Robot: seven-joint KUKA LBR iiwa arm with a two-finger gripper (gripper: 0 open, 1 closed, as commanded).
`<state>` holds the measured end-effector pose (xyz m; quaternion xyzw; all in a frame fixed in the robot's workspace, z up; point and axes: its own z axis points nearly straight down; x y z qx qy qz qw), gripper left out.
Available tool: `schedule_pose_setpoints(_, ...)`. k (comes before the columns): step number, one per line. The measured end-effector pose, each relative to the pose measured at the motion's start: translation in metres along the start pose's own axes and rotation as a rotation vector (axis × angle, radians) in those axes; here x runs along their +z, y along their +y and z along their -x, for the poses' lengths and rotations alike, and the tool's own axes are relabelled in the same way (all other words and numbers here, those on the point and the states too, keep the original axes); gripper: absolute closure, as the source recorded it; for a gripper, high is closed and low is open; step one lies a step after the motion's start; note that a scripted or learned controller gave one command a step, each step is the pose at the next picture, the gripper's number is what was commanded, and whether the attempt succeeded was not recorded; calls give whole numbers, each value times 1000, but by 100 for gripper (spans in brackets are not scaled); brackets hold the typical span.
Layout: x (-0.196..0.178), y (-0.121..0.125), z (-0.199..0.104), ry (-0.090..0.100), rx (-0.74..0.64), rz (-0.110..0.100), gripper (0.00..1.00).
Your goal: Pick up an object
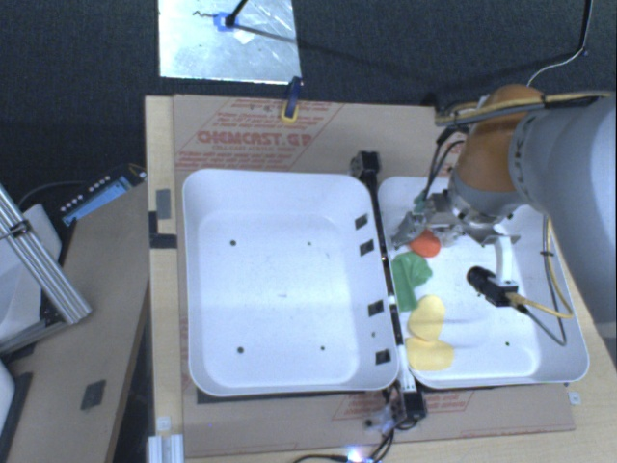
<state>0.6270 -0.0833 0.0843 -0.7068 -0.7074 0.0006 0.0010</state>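
Above 2 white bins, a robot arm reaches for small objects.
Left bin [280,287] holds nothing; right bin [540,355] holds green [413,276], yellow [427,334] and orange pieces [425,245]. Gripper [431,222] hovers beside the orange piece; whether it grips is unclear. Nothing looks lifted.

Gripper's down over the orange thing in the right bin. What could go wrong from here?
The orange object lies against the green object, so the gripper may nudge or catch both. All three objects, including the yellow one, crowd the right bin's inner wall, which leaves little room on that side for a clean grasp.
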Motion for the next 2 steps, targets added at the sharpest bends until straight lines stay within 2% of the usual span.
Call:
schedule_pose_setpoints(1, -12, 3, 1, -1, -1, 7, 100)
schedule_pose_setpoints(2, -106, -33, -64, 2, -9, 9, 100)
